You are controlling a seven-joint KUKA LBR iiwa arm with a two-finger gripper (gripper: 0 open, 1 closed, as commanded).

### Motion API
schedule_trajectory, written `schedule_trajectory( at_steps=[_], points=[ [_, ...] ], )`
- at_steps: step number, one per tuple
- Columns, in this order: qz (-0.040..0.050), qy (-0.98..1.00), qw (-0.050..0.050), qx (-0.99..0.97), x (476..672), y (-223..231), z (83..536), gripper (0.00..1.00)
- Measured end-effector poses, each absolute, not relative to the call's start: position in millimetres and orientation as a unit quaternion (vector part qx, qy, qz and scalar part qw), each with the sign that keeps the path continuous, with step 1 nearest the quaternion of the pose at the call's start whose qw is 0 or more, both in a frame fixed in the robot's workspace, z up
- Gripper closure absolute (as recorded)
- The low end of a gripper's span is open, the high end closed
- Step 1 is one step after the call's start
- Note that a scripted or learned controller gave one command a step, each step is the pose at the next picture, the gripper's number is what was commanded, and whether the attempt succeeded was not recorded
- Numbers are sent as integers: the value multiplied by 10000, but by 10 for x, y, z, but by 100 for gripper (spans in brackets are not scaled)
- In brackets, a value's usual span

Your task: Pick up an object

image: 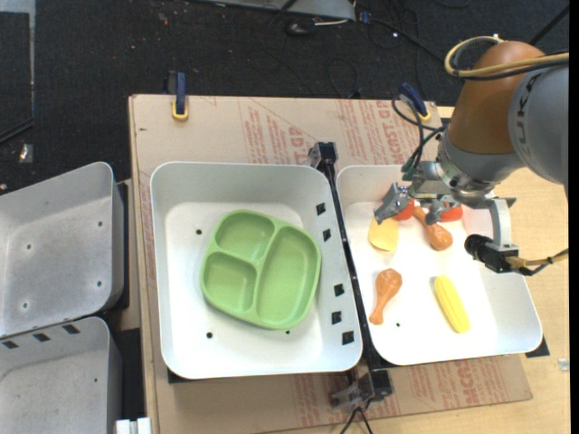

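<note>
My gripper (412, 208) hangs over the far part of the right bin (507, 333), its two grey fingers (391, 203) spread open. A red object (450, 212) lies under it, partly hidden; I cannot tell if the fingers touch it. Just in front of the gripper lie a pale yellow piece (383, 235) and an orange sausage-like piece (439, 236). Nearer the front are an orange drumstick (386, 295) and a yellow corn cob (451, 303).
The left bin (181, 333) holds a green divided plate (261, 268). A black divider (339, 251) runs between the bins. A black cable fitting (487, 251) hangs from the wrist over the right bin. A white tray (54, 233) sits far left.
</note>
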State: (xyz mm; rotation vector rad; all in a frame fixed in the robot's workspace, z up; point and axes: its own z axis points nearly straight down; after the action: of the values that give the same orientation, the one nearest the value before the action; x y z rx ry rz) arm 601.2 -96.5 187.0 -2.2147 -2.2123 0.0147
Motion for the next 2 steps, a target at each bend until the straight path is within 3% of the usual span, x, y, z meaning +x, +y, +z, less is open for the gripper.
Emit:
schedule_trajectory(
  at_steps=[1,2],
  points=[
    [2,-7074,3,-7068,6043,-964,1955,0],
    [18,-7068,21,-7074,6006,-952,1316,0]
  ],
)
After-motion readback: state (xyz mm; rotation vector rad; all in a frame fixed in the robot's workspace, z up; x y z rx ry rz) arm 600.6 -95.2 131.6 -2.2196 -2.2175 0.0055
